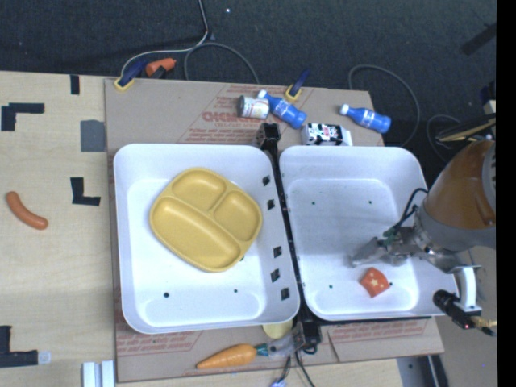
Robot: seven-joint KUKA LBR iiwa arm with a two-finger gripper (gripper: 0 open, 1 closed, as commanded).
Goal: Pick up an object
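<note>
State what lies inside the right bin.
Inside the right bin lie a small red object near the front wall and the gripper beside it. The arm covers the bin's right edge, so anything beneath it is hidden.

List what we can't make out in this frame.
- End effector in the right bin: small and blurred in the camera view, so finger state can't be read, nor contact with the red object.
- Red object: too small to identify.
- Arm: base cut off by the right edge.
- Labels on the blue bottles behind the bins: too small to read.
</note>
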